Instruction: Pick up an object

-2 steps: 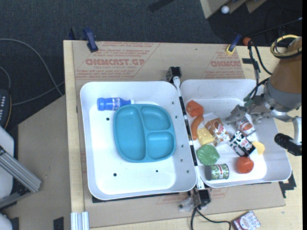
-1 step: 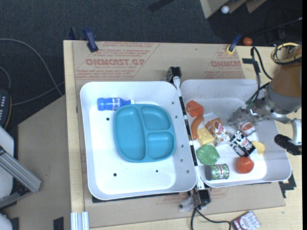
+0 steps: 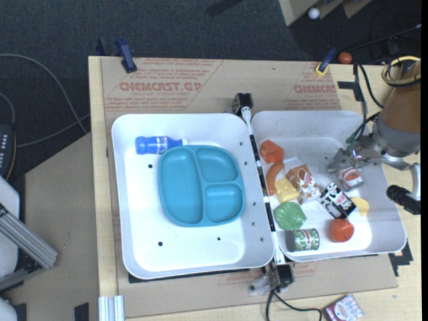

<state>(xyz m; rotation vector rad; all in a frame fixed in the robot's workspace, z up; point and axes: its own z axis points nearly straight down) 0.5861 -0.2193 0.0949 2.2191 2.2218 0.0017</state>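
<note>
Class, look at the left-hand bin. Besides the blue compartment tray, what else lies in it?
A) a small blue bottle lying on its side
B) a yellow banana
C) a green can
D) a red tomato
A: a small blue bottle lies on its side in the left bin, at the upper left of the blue compartment tray; the tomato and the green can are in the right bin.

Bench (image 3: 200, 85) under two white bins (image 3: 134, 246)
</note>
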